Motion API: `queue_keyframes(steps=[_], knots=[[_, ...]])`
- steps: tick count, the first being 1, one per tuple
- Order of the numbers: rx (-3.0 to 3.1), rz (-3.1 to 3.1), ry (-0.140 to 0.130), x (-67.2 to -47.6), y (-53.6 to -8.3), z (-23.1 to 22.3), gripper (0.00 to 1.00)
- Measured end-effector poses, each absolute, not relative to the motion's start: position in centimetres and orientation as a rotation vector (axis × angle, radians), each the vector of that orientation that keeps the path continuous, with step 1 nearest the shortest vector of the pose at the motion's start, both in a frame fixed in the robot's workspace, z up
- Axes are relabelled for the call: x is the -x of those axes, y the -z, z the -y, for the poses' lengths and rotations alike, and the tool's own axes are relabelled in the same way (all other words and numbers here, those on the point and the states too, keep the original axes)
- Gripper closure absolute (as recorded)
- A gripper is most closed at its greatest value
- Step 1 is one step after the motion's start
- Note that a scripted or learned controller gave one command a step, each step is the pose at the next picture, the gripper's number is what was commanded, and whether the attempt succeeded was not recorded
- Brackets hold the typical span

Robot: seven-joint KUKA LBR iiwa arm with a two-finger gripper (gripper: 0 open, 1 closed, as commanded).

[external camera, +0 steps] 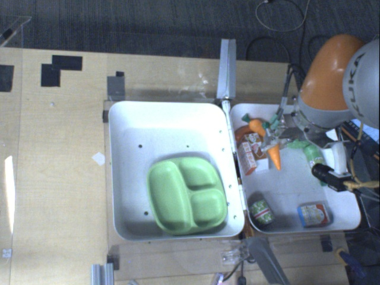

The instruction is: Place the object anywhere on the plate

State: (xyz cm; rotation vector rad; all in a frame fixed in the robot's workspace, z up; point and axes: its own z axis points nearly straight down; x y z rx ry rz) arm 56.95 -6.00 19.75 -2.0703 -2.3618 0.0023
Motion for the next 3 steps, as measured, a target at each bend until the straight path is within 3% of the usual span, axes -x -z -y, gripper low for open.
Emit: queue_keyframes(steps=[1, 2, 3], knots=[[1.999, 2.421, -0.002, -54.0, -18.1, -0.6, 1.0], [1.902, 2.499, -0.001, -55.1, -19.0, -7.0, 1.0], [1.646, 2.676, 0.001, -59.7, -20.9, -0.4, 1.0]])
